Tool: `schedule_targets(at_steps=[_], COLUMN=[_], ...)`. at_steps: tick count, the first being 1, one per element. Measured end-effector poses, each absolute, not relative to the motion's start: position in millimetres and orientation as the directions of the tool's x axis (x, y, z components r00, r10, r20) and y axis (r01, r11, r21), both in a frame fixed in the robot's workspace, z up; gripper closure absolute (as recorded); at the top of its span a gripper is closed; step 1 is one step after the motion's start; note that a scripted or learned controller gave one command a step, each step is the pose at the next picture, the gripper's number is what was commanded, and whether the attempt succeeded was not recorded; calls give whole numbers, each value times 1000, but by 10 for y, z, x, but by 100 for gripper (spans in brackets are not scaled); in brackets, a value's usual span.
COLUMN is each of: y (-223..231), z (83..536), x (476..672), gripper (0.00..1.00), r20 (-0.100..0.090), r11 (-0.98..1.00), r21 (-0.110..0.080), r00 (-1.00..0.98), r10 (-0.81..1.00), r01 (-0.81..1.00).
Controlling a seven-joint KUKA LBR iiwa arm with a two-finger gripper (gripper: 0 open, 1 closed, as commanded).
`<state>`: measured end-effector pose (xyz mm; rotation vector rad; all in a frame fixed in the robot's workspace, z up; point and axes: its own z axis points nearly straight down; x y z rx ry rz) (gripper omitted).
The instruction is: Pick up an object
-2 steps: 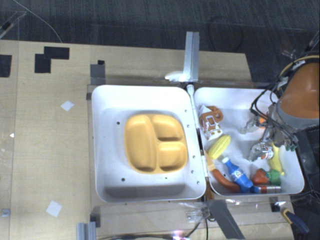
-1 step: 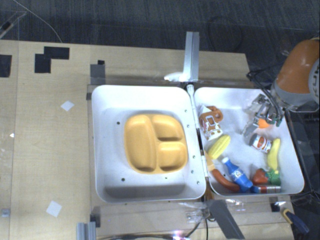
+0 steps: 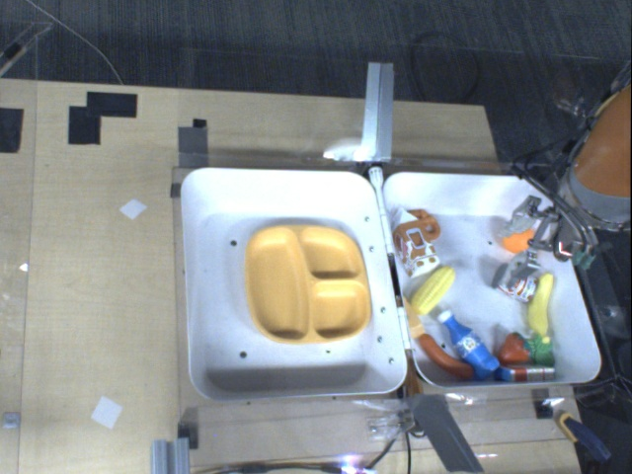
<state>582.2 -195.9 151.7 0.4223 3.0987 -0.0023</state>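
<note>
A pale wooden bench (image 3: 89, 294) bears two white bins (image 3: 286, 383) (side by side, touching)

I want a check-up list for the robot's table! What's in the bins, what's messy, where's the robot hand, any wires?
Surface: wooden bench bearing left bin and right bin.
Job's things: right bin holds corn cob, banana, blue bottle, sausage, orange-and-white box, an orange piece, a red-and-green toy.
Clutter: yellow divided tray in left bin; black marks on bench.
Grippers: gripper above right bin, near the banana, holding nothing visibly.
Cables: dark cables beside the arm.
Surroundings: dark floor.
</note>
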Motion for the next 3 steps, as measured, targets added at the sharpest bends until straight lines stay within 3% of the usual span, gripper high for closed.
schedule_targets(at_steps=[1,2,3], y=[-2055,-2048,-2058], z=[893,999,889], x=[5381,5939,5344], gripper=[0,0,0], r20=[-15,-10,-11], r11=[922,777,756], r21=[3,5,6], r00=[-922,-777,-756], r10=[388,629,655], r01=[388,629,655])
